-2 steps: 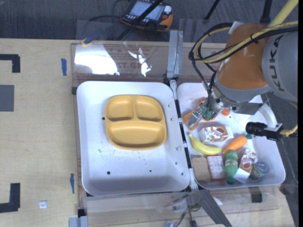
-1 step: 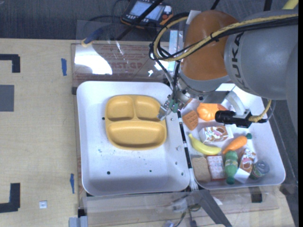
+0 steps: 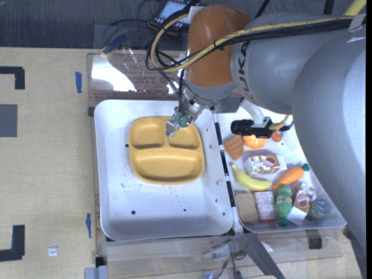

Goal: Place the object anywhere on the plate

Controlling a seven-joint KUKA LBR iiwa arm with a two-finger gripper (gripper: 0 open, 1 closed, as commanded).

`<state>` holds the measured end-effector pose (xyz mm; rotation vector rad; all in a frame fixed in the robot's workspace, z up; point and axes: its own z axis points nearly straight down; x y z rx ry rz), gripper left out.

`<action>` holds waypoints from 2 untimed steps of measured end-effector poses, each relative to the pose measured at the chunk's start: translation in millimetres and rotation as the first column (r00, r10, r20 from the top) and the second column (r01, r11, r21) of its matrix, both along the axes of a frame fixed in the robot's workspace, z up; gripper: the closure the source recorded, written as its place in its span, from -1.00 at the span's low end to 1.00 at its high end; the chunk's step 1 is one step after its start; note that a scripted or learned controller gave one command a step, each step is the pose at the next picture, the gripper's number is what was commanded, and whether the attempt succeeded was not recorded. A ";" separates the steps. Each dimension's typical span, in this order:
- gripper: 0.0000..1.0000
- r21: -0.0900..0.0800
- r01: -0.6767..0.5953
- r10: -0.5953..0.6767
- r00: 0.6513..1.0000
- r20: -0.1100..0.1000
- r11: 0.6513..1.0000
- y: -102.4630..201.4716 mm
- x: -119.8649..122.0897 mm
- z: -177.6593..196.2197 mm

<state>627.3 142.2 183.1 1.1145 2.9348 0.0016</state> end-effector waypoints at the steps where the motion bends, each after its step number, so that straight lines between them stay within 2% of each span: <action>1: 1.00 -0.001 -0.047 0.047 0.999 -0.006 0.999 -23.5 -62.9 -19.3; 2: 1.00 -0.001 -0.153 0.153 0.988 0.000 0.988 -6.6 10.4 -22.9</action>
